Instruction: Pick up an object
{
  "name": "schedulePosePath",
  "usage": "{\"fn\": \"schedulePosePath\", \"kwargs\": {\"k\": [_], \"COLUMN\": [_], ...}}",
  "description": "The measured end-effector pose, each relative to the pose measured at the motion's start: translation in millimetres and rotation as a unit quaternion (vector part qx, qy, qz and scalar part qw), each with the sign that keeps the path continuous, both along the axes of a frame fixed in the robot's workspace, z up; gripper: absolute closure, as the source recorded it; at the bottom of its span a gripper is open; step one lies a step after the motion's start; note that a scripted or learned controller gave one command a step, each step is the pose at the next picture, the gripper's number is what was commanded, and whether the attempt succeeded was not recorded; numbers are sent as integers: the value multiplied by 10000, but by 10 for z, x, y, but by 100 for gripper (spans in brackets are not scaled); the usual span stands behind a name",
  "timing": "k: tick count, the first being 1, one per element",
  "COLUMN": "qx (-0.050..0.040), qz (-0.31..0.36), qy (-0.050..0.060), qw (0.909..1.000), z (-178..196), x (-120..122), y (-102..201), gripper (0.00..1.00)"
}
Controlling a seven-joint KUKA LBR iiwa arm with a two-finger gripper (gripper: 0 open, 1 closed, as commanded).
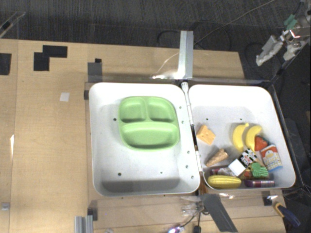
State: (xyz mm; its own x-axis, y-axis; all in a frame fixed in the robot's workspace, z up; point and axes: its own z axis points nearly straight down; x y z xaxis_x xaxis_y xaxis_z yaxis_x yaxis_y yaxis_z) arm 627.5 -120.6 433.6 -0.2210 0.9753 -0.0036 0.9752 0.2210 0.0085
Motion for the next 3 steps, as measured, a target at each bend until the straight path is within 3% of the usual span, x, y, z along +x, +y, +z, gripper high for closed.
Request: {"fn": "schedulePosePath", "kwargs": {"k": [1,2,3], "qx": [6,10,-10], "qz": [429,-250,79], "qy": [20,22,-36], "qw": [9991,9997,10000], "z": [-1717,-2386,-3425], "x": [77,-606,-716], "y": [425,92,-330], "gripper": [0,0,0]}}
